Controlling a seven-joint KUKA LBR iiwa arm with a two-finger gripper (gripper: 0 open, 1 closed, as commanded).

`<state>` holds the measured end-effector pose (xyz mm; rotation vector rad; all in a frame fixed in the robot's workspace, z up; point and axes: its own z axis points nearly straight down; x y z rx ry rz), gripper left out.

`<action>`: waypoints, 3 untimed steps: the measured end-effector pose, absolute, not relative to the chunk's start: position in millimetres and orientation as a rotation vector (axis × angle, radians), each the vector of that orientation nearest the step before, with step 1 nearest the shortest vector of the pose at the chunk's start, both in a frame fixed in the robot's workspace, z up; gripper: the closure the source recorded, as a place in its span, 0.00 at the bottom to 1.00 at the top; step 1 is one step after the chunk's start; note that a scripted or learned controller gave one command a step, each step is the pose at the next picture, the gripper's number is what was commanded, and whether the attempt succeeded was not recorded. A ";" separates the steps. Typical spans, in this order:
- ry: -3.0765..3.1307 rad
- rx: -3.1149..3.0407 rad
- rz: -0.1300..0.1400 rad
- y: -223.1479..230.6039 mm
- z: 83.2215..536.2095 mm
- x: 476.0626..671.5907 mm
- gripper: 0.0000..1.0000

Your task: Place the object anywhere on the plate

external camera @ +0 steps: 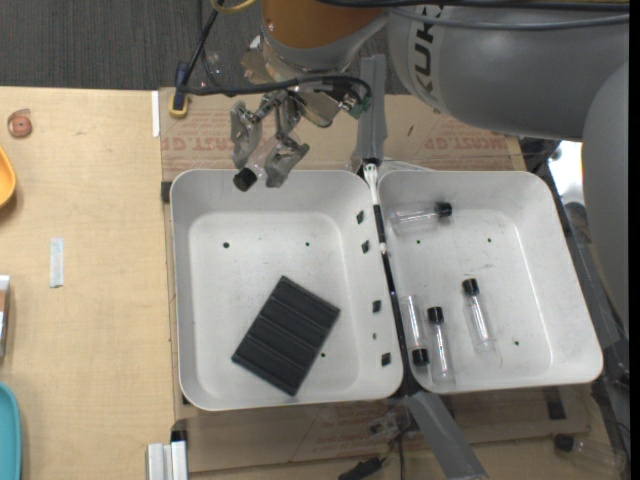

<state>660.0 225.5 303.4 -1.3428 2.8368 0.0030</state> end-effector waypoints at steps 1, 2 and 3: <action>2.608 -1.742 0.003 220.4 431.0 660.3 1.00; 2.612 -1.729 0.006 218.0 439.5 662.4 1.00; 2.614 -1.717 0.010 216.1 448.1 664.4 1.00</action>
